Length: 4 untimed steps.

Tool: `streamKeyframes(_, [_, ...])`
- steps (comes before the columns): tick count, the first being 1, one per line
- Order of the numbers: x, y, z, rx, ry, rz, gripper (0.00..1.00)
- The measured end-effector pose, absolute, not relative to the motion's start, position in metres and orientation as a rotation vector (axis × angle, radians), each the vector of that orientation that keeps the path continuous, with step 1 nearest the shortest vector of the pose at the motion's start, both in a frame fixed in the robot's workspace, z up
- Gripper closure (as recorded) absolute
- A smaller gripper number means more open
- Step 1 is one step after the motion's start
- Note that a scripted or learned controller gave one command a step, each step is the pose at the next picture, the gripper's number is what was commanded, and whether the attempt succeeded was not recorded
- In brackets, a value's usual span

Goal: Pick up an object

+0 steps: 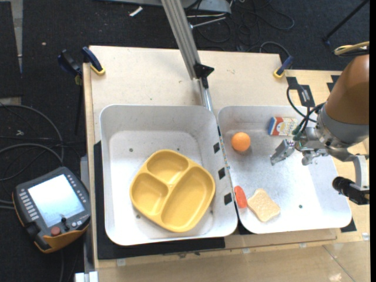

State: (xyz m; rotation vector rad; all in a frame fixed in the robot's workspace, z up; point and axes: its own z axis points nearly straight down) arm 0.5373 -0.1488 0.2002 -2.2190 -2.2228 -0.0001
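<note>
The right bin [317,207] holds an orange ball [240,141] near its left wall and a small white, blue and red carton [282,126] at the back. A red carrot-like piece [240,197] and a slice of toast [262,205] lie at the front left. My gripper [295,155] hangs over the middle of this bin, just in front of the carton and right of the ball. Its fingers are spread open with nothing between them.
The left bin [117,128] holds a yellow divided plate [172,189]. A slanted metal pole [185,40] comes down to the bins' shared back edge. Blue and yellow clamps [94,63] grip the bench corners. A teach pendant [50,207] lies left of the bench.
</note>
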Motion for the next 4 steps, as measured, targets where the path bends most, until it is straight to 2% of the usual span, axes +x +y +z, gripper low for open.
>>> streamKeyframes(1, [0.537,-0.149,0.2,-2.22,-2.222,0.0,0.0])
streamKeyframes(3, [0.529,-0.14,0.097,-2.219,-2.218,0.004,0.0])
streamKeyframes(4, [0.531,-0.14,0.11,-2.223,-2.221,-0.001,1.0])
